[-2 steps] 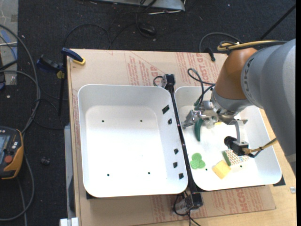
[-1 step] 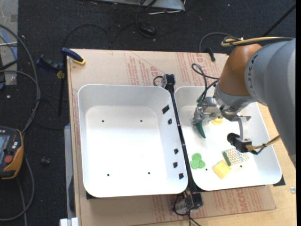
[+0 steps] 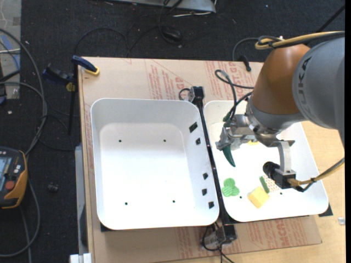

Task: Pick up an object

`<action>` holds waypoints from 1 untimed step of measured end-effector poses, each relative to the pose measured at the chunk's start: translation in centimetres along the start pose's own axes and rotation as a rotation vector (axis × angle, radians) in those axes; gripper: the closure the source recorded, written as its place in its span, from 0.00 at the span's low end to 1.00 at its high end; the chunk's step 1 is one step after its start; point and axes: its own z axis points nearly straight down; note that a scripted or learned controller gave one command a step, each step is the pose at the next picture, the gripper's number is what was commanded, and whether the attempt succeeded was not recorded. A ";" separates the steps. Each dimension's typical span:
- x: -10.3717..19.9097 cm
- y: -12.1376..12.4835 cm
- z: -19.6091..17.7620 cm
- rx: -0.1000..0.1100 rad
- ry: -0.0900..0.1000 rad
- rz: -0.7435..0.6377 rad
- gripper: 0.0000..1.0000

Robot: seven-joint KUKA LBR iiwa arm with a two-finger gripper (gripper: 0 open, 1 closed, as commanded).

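A dark green piece (image 3: 228, 156) is being pinched by the gripper (image 3: 226, 146) over the right bin (image 3: 312, 158), but it's being gripped so near its end that it's likely being set up to slip out.

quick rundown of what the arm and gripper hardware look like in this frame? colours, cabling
The arm has a smooth grey shell with a rounded orange band above the wrist. A yellowish cable runs along its top, and thin black cables loop near the wrist. The gripper is a grey metallic assembly with a dark teal fingertip, and a black bracket sits beside it.
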 end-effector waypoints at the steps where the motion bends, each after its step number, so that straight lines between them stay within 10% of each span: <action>1: 5.6 1.9 -4.0 0.004 0.000 0.000 1.00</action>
